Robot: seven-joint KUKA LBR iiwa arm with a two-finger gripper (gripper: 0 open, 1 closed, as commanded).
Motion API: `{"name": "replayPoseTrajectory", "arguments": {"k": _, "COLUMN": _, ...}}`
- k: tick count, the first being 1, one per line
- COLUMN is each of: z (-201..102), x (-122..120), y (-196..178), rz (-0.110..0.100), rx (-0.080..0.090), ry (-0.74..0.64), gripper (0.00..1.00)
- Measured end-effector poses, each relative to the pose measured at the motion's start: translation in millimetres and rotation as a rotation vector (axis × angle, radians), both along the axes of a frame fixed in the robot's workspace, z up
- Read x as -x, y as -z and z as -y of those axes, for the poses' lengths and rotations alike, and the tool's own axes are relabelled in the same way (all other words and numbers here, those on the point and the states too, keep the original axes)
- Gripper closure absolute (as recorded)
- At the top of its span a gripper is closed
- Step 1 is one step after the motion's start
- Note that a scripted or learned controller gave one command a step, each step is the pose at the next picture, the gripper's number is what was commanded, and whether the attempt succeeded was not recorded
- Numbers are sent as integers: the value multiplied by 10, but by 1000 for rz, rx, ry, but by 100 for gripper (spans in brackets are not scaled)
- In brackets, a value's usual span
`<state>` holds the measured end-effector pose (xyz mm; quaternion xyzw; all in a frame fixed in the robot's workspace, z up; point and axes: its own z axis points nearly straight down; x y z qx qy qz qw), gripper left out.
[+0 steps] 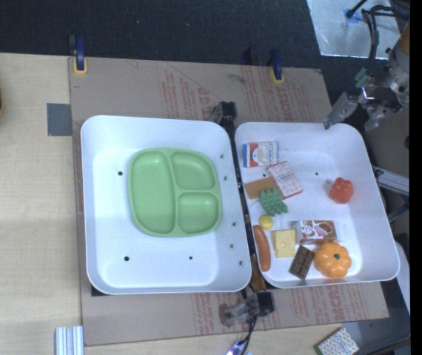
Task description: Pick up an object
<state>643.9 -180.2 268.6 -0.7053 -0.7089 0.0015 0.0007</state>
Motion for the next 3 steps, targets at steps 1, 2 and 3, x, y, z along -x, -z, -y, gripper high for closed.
{"name": "replayPoseTrajectory", "arguments": {"k": 1, "z": 328, "x": 370, "y": 993, "rz": -12, "rx": -1, "ry": 3, "gripper": 0}}
{"name": "replayPoseTrajectory", "arguments": {"k": 2, "z": 304, "x": 807, "y": 1823, "rz": -11, "rx": -4, "ry": 0, "gripper": 0}}
{"name": "replayPoseTrajectory", "arguments": {"k": 3, "z": 308, "x": 445, "y": 1760, "rz": 4, "rx": 0, "ry": -1, "gripper": 0}}
